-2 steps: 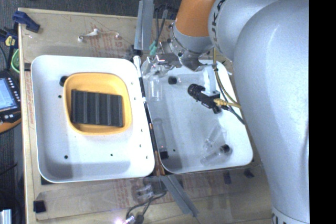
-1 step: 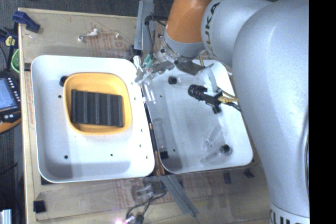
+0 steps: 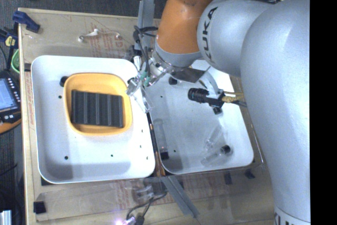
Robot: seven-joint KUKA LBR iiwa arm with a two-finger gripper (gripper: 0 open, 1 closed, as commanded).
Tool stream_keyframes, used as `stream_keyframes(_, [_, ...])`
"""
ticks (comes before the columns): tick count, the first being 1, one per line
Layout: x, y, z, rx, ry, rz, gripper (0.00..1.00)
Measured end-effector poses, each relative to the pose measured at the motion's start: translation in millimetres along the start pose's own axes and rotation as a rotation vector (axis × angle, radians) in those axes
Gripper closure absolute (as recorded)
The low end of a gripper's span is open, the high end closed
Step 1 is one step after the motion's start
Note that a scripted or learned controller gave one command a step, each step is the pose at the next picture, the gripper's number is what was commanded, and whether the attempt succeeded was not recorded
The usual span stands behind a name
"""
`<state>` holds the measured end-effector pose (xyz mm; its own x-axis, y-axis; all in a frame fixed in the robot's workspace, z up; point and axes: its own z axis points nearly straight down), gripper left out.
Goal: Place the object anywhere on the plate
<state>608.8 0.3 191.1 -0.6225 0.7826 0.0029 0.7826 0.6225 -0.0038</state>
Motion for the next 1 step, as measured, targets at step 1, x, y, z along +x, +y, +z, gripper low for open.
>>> stream_keyframes(1, [-0.4, -0.2, -0.1, 0.000, -0.001, 0.001, 0.00])
